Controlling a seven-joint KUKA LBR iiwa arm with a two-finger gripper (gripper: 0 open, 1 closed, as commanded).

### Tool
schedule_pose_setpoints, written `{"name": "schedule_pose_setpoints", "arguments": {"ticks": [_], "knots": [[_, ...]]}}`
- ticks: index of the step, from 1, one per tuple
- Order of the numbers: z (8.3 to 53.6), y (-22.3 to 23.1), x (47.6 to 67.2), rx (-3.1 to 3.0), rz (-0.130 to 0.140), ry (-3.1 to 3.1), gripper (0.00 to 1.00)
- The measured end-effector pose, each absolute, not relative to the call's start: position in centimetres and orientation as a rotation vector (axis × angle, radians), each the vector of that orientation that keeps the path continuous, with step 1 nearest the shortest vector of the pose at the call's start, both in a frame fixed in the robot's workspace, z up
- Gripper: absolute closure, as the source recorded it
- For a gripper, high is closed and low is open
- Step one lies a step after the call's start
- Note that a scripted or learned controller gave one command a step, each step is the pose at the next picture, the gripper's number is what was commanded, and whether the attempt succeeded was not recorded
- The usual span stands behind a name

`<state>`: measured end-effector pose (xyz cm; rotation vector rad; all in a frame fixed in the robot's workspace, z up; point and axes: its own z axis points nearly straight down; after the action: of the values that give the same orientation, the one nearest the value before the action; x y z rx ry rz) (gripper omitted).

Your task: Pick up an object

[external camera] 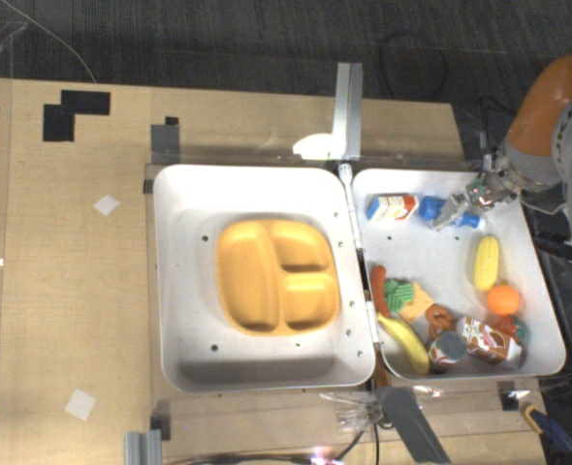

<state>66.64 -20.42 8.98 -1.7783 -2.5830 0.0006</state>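
Camera view showed the right bin (548,352) holding all loose items; every position below is given relative to that bin, working from its near wall to its far wall.

At the near wall lay a banana (404,343), a dark can (447,348) and a printed pouch (490,341), touching one another. These were crowded, so a clean hold there was judged unlikely.

Just beyond them sat an orange ball (503,299), likely light, rigid and smooth, prone to rolling out of a pinch. Toward the bin's left wall lay an orange and green toy (398,295).

Mid-bin, near the right wall, lay a yellow corn cob (486,263), standing clear of its neighbours. It appeared to be light, stiff plastic; a hold across its narrow middle was judged the most secure.

At the far wall lay a red and white carton (391,207) and a blue item (434,208). The gripper (472,200) sat beside the blue item at the bin's far right corner. Whether its fingers stood apart or together could not be told.

Left of the bin, a second bin (174,356) carried a yellow divided tray (274,274).
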Motion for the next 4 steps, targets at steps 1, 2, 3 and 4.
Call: {"name": "schedule_pose_setpoints", "arguments": {"ticks": [1,2,3,4], "knots": [[8.8,-20.1,60.4,-1.638,-0.003,-2.691,0.0],[8.5,-19.8,65.1,-2.15,0.003,-2.288,0.0],[10.0,-19.8,65.4,-2.146,0.002,-2.304,1.0],[10.0,-19.7,65.4,-2.144,0.002,-2.305,0.0]]}}
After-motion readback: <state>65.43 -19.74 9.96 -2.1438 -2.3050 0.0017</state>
